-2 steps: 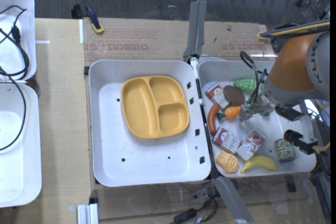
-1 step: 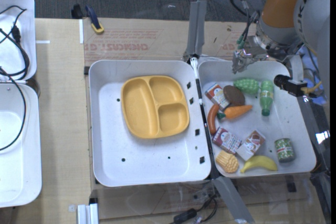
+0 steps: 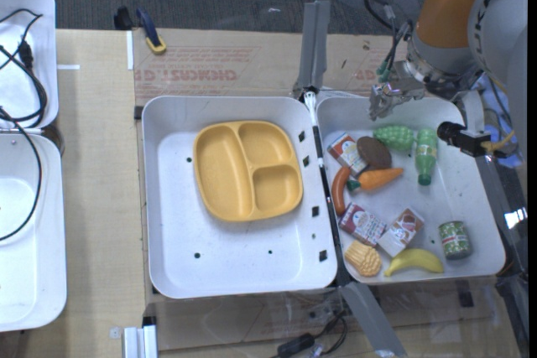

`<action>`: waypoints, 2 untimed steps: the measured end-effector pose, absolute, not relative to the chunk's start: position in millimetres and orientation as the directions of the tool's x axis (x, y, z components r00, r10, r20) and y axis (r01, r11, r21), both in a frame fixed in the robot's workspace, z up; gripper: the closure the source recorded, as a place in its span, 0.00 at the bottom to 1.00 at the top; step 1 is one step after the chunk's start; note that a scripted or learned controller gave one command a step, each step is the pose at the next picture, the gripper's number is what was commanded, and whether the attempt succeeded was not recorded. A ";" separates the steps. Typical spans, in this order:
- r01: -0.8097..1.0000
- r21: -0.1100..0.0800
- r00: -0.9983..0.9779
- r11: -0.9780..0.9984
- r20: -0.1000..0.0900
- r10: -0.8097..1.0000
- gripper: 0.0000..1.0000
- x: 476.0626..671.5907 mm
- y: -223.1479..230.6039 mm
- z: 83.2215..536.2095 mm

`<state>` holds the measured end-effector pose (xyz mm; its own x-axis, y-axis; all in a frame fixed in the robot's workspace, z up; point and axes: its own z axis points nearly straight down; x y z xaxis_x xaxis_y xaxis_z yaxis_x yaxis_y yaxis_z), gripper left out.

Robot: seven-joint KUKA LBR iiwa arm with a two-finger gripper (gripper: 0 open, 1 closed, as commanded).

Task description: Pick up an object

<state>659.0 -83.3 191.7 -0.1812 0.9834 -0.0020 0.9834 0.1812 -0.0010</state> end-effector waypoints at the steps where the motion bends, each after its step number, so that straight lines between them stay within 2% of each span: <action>1: 0.983 -0.001 -0.182 0.182 -0.002 0.983 0.00 658.9 -83.5 191.7; 2: 0.985 0.006 -0.173 0.173 -0.003 0.985 0.00 618.5 -117.1 96.9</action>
<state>618.5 -117.1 96.9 -0.1726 0.9850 -0.0026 0.9850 0.1727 0.0060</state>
